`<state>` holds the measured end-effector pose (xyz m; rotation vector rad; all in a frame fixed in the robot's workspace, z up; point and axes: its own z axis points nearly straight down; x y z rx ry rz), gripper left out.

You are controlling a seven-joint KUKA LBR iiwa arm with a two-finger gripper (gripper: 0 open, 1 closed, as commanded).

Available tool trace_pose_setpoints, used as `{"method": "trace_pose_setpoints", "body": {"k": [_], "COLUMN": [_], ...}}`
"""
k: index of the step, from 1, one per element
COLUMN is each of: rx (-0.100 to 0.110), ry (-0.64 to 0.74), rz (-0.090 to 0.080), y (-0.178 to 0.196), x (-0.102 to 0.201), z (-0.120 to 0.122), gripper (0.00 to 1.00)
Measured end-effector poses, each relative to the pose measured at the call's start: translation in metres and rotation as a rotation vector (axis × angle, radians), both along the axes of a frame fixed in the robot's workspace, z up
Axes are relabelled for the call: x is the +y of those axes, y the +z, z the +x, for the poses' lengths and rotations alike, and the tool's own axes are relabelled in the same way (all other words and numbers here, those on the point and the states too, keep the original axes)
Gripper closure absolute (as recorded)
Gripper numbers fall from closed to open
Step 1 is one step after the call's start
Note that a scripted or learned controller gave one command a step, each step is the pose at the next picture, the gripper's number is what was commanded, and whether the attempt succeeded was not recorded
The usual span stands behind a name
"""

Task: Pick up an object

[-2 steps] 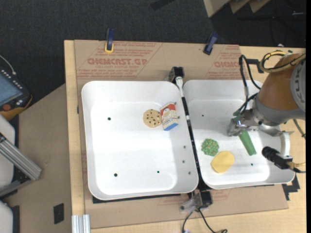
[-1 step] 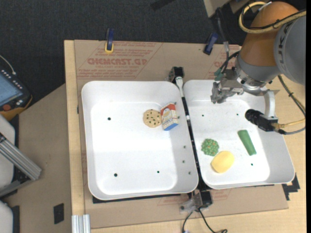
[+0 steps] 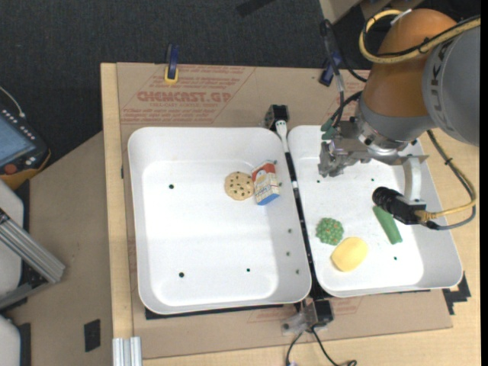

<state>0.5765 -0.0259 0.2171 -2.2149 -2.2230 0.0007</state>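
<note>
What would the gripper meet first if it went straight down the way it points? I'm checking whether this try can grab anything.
Probably bare floor of the right bin: the gripper hangs well short of the broccoli, though depth is unclear.

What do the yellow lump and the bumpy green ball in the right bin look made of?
Yellow lemon-shaped lump: seemingly smooth moulded plastic, going by its even colour and soft sheen. Bumpy green broccoli-like ball: probably matte plastic or rubber, with a knobbly, dull surface. Both look like toy food.

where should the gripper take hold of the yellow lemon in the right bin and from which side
Probably straight from above, closing across the narrower middle of the yellow lemon. It lies flat on the right bin floor, its long axis slanting. The green broccoli sits close at its upper left, so set the fingers on the upper-right and lower-left flanks, which look open.
</note>
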Motion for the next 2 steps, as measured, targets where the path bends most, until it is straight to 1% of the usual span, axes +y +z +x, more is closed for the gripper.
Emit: {"method": "trace_pose_setpoints", "body": {"k": [1, 2], "rx": [-0.008, -0.008], "ry": [0.004, 0.004], "rz": [0.0, 0.001], "y": [0.039, 0.08], "x": [0.062, 0.121], "z": [-0.017, -0.042], "gripper": [1.0, 1.0]}}
